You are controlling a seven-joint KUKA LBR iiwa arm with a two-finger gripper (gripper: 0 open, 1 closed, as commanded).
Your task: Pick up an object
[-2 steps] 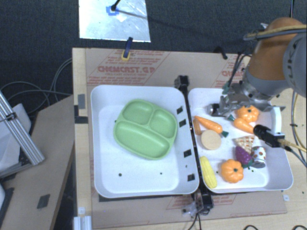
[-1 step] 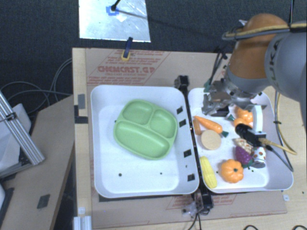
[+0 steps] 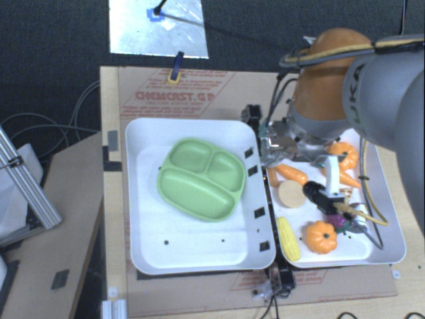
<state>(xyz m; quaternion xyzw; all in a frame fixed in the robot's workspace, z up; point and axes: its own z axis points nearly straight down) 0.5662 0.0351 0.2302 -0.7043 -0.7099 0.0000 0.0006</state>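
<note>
A dark woven backdrop hangs behind the bench, with a crinkled silvery sheet (image 3: 157,20) taped on it. The bench is topped by brown cardboard (image 3: 176,95) printed in red, the large word reading roughly "CHEMCAST GP"; the smaller lines are too fine to read. The gripper (image 3: 287,146) hangs over the far left corner of the right bin (image 3: 388,244), a shallow, glossy white plastic tray; whether it is apart or together cannot be told. Just nearer than the gripper lies a smooth, tapered orange toy carrot (image 3: 291,173), beside a flat, round beige disc (image 3: 290,195). Nearer still are a bumpy yellow corn cob (image 3: 287,238) and a ribbed orange pumpkin (image 3: 320,236). Beyond the gripper's side, the left bin (image 3: 143,244) holds a matte green divided plate (image 3: 201,178).
</note>
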